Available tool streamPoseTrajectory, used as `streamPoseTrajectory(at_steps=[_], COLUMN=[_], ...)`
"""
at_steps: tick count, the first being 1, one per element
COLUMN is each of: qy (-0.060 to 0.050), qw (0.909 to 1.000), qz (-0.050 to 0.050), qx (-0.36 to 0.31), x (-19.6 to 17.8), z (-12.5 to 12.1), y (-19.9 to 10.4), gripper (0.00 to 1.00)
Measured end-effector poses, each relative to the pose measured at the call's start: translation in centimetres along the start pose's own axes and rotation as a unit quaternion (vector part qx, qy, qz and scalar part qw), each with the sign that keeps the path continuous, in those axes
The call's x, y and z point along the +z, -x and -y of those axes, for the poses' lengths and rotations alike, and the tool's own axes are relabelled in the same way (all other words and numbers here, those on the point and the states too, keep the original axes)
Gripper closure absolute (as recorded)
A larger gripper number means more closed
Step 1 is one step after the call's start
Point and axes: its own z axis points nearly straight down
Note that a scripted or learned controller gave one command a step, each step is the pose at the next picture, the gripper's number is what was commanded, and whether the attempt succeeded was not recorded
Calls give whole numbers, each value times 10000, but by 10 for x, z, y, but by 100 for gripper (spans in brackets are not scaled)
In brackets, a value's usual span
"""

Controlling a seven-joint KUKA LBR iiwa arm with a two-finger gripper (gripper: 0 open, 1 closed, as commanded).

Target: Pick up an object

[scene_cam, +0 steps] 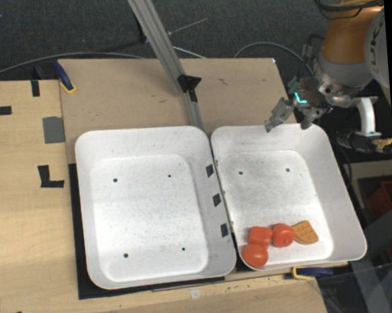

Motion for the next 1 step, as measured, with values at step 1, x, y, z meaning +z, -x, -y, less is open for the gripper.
streamPoseTrajectory(at_steps=[1], qy=[22], qw=[10000], qz=[7], qx=[-8], x=[-3], z=[-1], y=[0], gripper=[0])
